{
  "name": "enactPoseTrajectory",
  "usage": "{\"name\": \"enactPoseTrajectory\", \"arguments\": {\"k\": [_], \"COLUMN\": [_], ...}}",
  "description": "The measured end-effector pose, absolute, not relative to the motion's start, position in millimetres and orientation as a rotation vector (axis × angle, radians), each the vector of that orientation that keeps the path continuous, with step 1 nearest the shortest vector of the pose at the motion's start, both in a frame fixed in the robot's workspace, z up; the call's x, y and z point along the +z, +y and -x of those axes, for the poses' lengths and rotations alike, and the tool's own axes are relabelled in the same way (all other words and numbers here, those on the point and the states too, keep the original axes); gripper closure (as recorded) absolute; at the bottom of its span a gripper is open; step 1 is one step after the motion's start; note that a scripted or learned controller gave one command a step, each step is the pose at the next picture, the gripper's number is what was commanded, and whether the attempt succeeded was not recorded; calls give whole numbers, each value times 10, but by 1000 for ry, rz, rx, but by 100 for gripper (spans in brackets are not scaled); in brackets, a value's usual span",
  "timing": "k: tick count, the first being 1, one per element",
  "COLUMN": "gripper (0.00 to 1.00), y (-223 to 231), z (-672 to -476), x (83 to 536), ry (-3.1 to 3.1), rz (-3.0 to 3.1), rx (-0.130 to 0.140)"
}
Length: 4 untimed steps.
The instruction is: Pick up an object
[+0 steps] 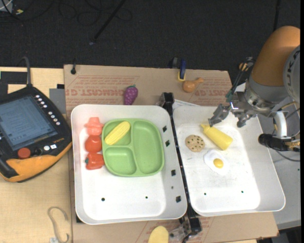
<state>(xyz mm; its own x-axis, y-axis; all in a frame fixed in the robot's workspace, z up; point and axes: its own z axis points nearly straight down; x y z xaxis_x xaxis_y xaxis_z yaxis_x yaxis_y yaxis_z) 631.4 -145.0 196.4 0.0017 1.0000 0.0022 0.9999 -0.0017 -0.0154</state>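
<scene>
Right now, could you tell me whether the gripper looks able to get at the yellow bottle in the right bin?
Probably yes. The gripper hangs just above the yellow bottle, which lies flat with open bin floor around it. The cookie and fried egg lie close by but apart from it.

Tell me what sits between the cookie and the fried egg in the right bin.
Nothing. In the camera view the cookie and the fried egg lie apart, with just bare white floor of the right bin between them. The yellow bottle lies above that gap.
</scene>
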Motion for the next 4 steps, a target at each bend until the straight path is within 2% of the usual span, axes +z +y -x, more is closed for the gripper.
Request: {"name": "enactPoseTrajectory", "arguments": {"k": [1, 2, 3, 4], "gripper": [0, 0, 0, 100], "y": [-1453, -1428, -1400, -1403], "z": [-6343, -6273, -6288, -6298], "x": [2054, 1439, 930, 1066], "ry": [-2221, -2220, -2224, -2222], "rz": [2221, 2215, 2220, 2222], "rx": [1, 5, -2, -8]}}
